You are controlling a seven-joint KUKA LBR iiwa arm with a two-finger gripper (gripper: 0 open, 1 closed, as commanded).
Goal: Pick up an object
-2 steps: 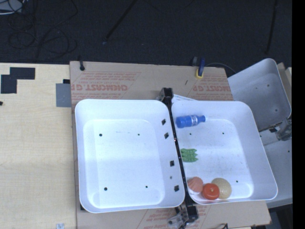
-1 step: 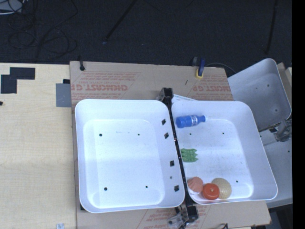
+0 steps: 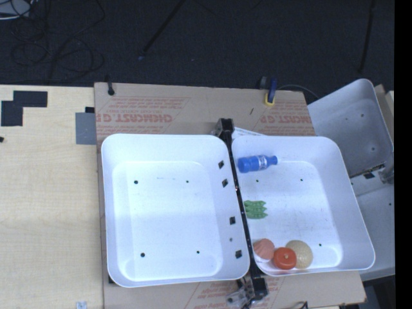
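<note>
While the two white bins sat side by side on the bench (image 3: 45,205), everything I might pick lay in the right bin (image 3: 351,201). A blue bottle (image 3: 257,163) lay on its side near that bin's far left corner, its pale cap end pointing right. Nearer the camera, close against the left wall, lay a small green ridged piece (image 3: 255,209), well apart from the bottle. In the near left corner three round things crowded together: a pinkish one (image 3: 263,248) on the left, a red one (image 3: 284,258) in the middle, and a pale yellowish one (image 3: 301,252) on the right, the red one touching both neighbours as far as I could see. The left bin (image 3: 167,221) showed its white floor with a few dark dots. A dark strip with small black clips (image 3: 232,192) ran along the seam between the bins. Both bins rested on a brown cardboard sheet (image 3: 193,108) printed with red lettering. A grey metal plate (image 3: 351,118) stood off the right bin's far corner. Whether my fingers were apart or together, I could not tell.
</note>
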